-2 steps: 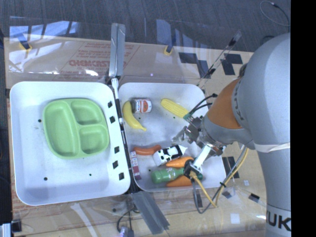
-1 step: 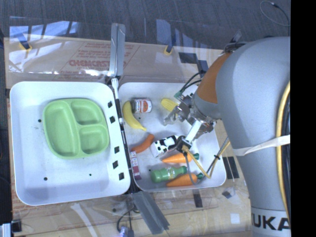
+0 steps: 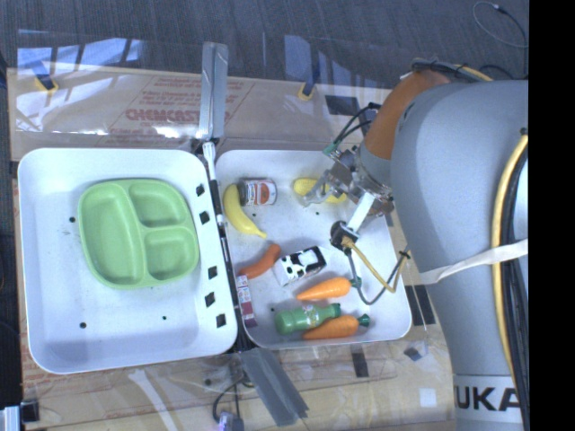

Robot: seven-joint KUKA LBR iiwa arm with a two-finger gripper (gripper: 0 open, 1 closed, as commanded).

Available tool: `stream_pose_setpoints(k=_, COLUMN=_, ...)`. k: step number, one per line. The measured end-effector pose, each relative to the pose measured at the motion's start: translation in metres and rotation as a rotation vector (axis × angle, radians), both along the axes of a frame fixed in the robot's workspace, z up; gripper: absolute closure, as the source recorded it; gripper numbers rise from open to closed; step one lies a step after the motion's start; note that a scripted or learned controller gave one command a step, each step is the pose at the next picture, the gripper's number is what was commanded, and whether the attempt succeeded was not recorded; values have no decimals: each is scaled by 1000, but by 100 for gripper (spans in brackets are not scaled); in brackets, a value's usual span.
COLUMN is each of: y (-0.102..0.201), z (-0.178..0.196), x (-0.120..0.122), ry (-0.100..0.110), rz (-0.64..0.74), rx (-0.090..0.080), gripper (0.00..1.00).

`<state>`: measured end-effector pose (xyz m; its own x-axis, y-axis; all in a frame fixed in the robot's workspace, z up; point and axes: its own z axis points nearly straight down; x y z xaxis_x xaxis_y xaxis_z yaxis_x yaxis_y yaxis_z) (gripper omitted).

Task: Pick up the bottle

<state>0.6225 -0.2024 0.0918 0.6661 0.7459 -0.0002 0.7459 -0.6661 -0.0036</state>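
The bottle [image 3: 304, 318] is green with a red cap and lies on its side near the front edge of the right bin [image 3: 388, 241]. An orange carrot [image 3: 334, 328] rests against its front side. My gripper [image 3: 321, 187] is low over the far part of the same bin, right beside a small yellow fruit [image 3: 305, 187]. It is well behind the bottle, with other items lying between them.
The right bin also holds a banana [image 3: 241, 212], a red-labelled can [image 3: 258, 192], a black-and-white cow toy [image 3: 300, 264] and two more carrots [image 3: 260, 260] [image 3: 323, 288]. A green divided plate [image 3: 139, 232] sits in the left bin [image 3: 45, 312]. A yellow cable [image 3: 373, 272] loops off the wrist.
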Motion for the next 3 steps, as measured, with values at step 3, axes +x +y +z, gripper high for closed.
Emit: stream_pose_setpoints(k=3, y=11, z=147, x=31, ry=-11, rz=85, rx=-3, gripper=100)
